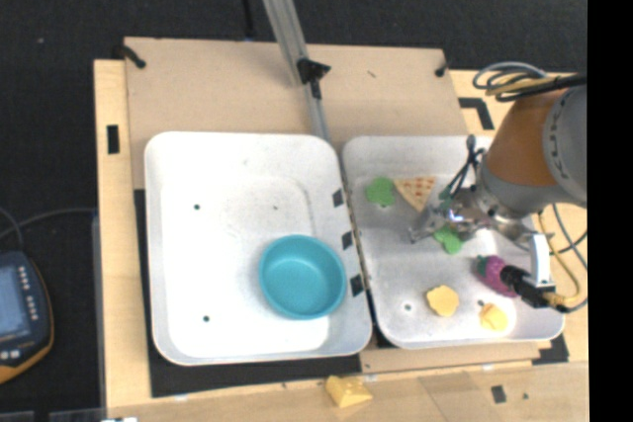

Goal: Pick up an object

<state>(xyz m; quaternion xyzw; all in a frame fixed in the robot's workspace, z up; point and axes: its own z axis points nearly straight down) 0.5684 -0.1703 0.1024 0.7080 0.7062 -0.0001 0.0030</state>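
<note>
Down inside the right bin [396,158] my gripper [435,224] hangs low over the floor, and whether it is spread or clenched I cannot tell. A green piece [451,241] lies just beside my tip, a pizza slice [416,190] just beyond it, another green piece [380,192] further off. Purple object [495,274] and yellow pieces [442,300] sit behind, nearer my wrist. Nothing looks lifted yet; by my judgement the grasp and raise remain.

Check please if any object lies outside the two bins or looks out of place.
Yes. One yellow piece lies on the bench in front of the bins, outside both, near the lower edge of the view. The other small items sit inside the right bin, and the blue bowl sits in the left bin.
</note>
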